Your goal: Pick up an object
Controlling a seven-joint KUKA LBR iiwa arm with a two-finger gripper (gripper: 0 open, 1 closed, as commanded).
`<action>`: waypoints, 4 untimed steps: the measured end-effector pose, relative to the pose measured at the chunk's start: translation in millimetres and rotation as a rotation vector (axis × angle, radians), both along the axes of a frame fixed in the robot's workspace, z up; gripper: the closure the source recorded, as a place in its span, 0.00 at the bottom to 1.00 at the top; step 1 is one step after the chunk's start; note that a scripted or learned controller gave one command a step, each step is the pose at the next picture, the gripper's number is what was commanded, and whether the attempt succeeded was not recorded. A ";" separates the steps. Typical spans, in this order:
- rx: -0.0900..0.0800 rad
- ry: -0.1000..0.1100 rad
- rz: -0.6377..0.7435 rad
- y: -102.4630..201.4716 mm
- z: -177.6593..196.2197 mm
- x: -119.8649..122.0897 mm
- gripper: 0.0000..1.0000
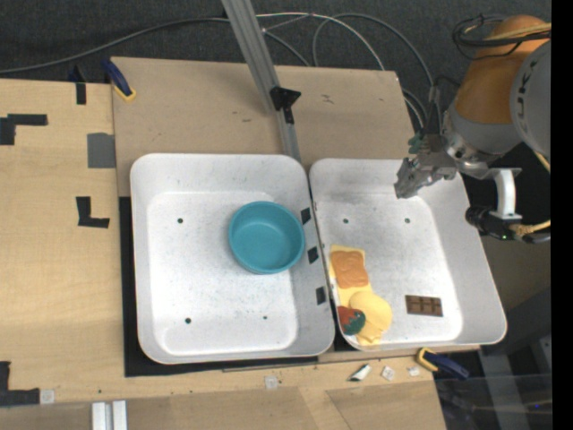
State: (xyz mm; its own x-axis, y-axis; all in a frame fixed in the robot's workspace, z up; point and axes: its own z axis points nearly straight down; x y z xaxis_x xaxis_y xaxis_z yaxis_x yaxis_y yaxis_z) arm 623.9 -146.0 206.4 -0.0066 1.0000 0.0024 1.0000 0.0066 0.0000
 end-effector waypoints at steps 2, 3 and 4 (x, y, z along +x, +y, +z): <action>0.000 0.001 0.001 106.2 17.5 -33.2 1.00; -0.001 0.004 -0.001 155.3 8.8 -43.2 1.00; -0.001 0.004 0.001 209.3 5.9 -62.1 1.00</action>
